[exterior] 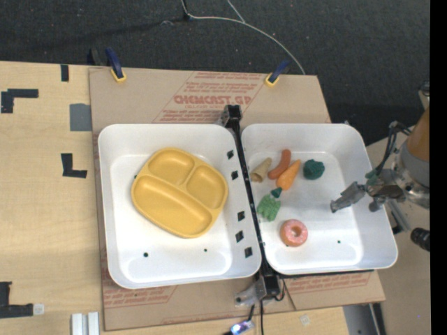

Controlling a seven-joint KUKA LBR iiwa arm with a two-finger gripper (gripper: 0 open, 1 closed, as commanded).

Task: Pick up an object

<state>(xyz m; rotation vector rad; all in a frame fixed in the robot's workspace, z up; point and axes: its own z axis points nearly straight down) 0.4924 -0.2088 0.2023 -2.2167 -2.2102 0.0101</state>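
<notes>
While the gripper (349, 198) hovers at the right bin's (349, 135) edge, grasp state unclear, nothing is lifted; donut (294, 233) lies nearest, down-left.

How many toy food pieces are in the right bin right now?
6, clustered left of centre: beige piece, sausage, carrot, dark green piece, broccoli, pink donut nearest front.

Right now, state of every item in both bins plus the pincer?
yellow tray: flat, upright, in left bin.
hot dog: lying in right bin, beside carrot.
carrot: lying, touching hot dog.
beige piece: lying near the divider.
broccoli: lying, loose.
dark green lump: resting, apart.
pink donut: flat, apart.
pincer: over right bin, holding nothing.
</notes>
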